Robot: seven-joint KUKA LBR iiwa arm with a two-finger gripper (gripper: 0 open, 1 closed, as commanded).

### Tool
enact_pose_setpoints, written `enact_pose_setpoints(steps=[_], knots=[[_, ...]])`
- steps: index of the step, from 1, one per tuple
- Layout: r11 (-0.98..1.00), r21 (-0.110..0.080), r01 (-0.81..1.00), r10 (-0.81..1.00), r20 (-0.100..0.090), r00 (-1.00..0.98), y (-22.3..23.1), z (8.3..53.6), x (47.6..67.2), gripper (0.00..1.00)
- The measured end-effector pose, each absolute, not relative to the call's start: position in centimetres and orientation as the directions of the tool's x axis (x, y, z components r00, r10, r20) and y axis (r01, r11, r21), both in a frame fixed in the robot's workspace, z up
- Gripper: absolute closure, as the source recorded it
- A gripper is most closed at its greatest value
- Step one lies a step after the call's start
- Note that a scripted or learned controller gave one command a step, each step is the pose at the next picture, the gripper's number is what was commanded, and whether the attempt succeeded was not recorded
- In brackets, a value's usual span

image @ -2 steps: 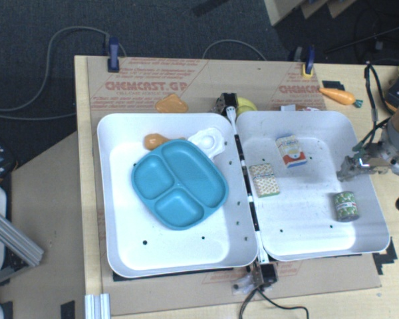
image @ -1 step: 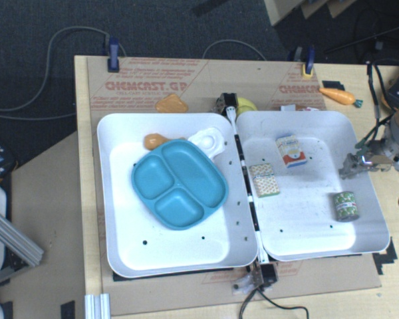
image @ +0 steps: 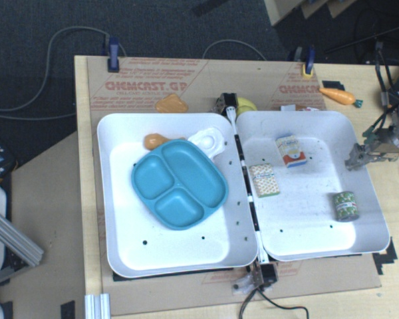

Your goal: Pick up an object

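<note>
Start at the left bin (image: 113, 198) and you've got a blue divided plate (image: 179, 183) sitting at a slant across its middle, three compartments up, taking most of the floor. Tucked behind its far edge is a small orange piece (image: 155, 140) and a white cup-like thing (image: 207, 140), both pressed toward the back wall, probably just where they slid to rest. Outside the bins, on the board behind, an orange lump (image: 171, 103) and a yellow object (image: 245, 105) sit near the seam, out of play.

Now cross the seam into the right bin (image: 319, 248). Just beside the divider lies a flat speckled packet (image: 264, 180); a little further back, a small red and white carton (image: 292, 151); then, toward the near right, a green can (image: 346, 206) lying on its side, well apart from the other two. All three lie loose and unstacked, so any of them reads as a fair target.

Far right, your gripper (image: 359, 157) hangs at the bin's right wall, just over the rim. The wrist is a dark tangle there and you can't tell from this angle how it's set. Nothing is visibly in it. The green can looks nearest, below and slightly inboard of the tool; the carton is further in, across open floor. Up by the back corner, a toy carrot (image: 339, 97) lies on the board.
</note>
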State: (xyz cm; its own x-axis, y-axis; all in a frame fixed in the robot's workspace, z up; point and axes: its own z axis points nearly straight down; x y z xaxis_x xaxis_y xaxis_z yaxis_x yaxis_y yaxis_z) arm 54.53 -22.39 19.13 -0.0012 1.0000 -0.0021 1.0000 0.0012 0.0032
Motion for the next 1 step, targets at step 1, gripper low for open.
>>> enact_pose_setpoints(steps=[1], knots=[[0.002, 0.004, 1.000, 1.000, -0.002, -0.002, -22.37, 20.03, 56.27, 1.00]])
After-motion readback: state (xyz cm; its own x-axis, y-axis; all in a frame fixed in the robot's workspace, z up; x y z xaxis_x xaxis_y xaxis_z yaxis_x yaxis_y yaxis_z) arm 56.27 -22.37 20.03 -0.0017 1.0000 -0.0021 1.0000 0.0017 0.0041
